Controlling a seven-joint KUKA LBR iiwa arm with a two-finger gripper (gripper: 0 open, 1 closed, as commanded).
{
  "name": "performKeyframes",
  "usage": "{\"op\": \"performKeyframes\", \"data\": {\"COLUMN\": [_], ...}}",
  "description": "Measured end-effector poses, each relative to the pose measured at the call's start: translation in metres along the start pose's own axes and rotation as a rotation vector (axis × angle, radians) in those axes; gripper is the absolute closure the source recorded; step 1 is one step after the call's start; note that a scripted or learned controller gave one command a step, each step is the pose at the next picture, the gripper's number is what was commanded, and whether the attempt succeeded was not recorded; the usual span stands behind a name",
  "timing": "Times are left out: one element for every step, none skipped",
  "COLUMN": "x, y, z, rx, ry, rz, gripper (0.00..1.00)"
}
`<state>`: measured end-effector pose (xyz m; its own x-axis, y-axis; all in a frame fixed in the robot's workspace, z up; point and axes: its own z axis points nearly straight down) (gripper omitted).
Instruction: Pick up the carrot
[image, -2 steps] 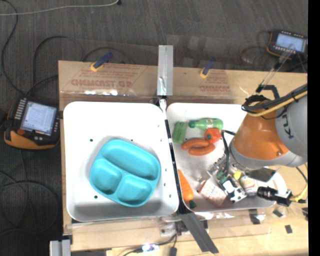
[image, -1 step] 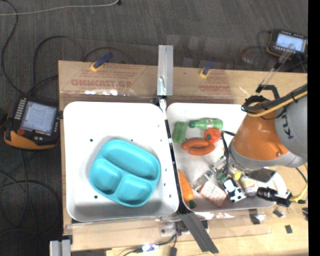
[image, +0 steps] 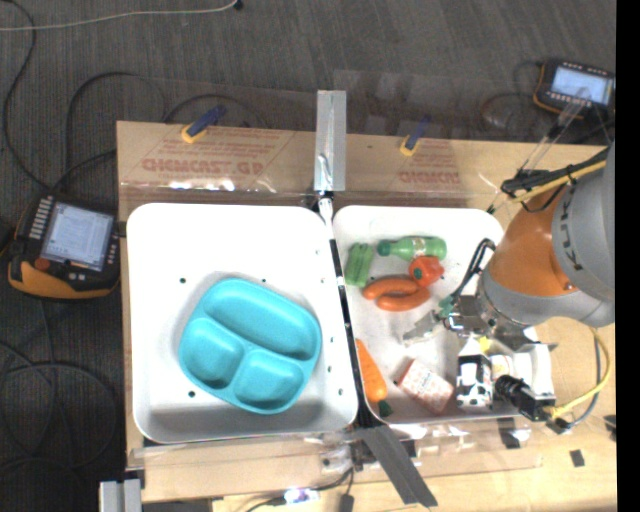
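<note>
Orange and slim, the carrot (image: 372, 376) lay along the right bin's (image: 465, 222) left wall, lengthwise toward the front corner. The jaws (image: 437, 324) hung to its upper right; whether open, I couldn't tell.

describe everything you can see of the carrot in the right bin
The carrot is a small orange toy, plastic by its sheen, tapering from a narrow tip at the upper left to a thick end at the lower right, where a dark green top shows. It lies flat and slanted along the left wall of the right bin, near the front corner, with the tip close to the wall. A pink and white box lies just to its right; whether they touch is unclear. The gripper is above and right, apart from it.
</note>
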<state>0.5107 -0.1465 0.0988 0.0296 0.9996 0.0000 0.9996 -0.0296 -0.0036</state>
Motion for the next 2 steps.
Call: {"op": "performKeyframes", "data": {"x": [-0.007, -0.047], "y": [-0.014, 0.049], "z": [-0.006, -0.122], "rx": [-0.040, -0.002], "ry": [-0.005, -0.004], "rz": [0.022, -0.148], "gripper": [0.00, 0.00]}}
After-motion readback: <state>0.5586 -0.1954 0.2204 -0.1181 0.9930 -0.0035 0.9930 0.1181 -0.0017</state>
